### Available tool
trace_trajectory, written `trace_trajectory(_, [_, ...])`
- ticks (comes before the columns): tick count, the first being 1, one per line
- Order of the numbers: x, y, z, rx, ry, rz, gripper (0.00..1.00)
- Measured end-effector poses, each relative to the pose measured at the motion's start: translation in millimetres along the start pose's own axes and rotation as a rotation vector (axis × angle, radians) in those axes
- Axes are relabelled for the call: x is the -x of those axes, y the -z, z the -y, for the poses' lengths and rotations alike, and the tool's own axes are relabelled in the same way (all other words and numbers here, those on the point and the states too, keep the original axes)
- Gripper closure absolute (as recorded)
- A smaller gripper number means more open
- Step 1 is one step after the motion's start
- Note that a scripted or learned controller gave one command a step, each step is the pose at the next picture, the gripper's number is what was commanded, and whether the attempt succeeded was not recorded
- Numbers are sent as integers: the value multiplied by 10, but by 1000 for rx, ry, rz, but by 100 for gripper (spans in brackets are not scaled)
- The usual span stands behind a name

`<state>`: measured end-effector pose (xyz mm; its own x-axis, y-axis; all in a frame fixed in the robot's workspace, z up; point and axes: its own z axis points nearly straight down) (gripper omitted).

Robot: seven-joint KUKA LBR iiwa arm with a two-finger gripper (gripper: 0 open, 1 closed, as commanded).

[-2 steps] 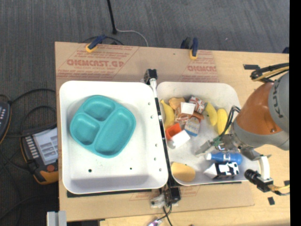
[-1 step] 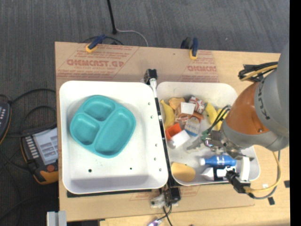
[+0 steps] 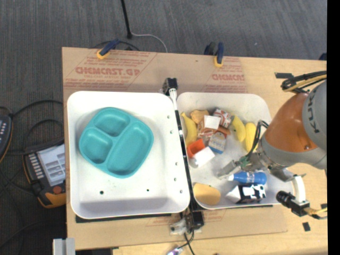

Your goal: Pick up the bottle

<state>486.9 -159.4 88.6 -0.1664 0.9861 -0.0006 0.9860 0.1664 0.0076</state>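
Observation:
A small blue bottle [image 3: 251, 178] with a white cap lies on its side near the front of the right bin [image 3: 260, 104]. My gripper [image 3: 237, 168] hangs low over the bin, just above and to the left of the bottle's cap end, right next to it. The grey arm with its orange band [image 3: 287, 132] comes in from the right and covers the bin's right side. Whether anything is held I cannot make out.
The right bin also holds bananas [image 3: 189, 129], a yellow piece [image 3: 245, 131], small boxes [image 3: 217, 137], an orange-red block [image 3: 195, 149], a tan round piece [image 3: 206, 194] and a black-and-white item [image 3: 251, 193]. A teal divided plate [image 3: 116, 141] lies in the left bin [image 3: 85, 195].

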Motion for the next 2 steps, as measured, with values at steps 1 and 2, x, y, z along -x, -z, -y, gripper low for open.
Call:
trace_trajectory(1, [-350,5,-64,4,195,12,0])
trace_trajectory(2, [-226,1,-54,5,-356,0,0])
